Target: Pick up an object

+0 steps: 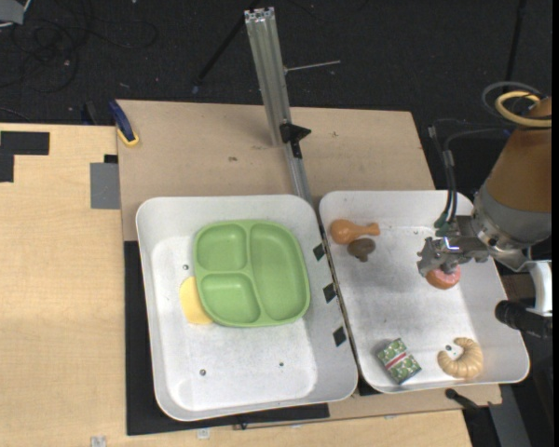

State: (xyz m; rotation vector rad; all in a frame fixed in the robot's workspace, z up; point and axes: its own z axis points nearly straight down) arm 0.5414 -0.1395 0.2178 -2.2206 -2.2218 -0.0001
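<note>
**Gripper sitting right on the pink thing in the right bin**

So there are 2 white bins side by side on the bench. The left bin [168, 361] has a green divided plate [252, 274] with 3 compartments, lying flat a bit above its middle, and a yellow piece [192, 303] peeks out from under the plate at 8 o'clock.

The right bin [401, 277] is where the arm [522, 180] comes in, from 3 o'clock. The gripper [444, 261] is down near the bin's 3 o'clock edge, right over a small pink round object [444, 277]. The fingers look like they sit close on either side of its top, but it's too blurry, so I honestly cannot tell if they're clamped on it or just hovering.

Smaller stuff in that bin: a croissant-looking toy [461, 358] at 5 o'clock, a little green box [397, 360] just beside it toward 6 o'clock, and an orange and brown toy [354, 236] up at 10 o'clock, well apart from the gripper.
</note>
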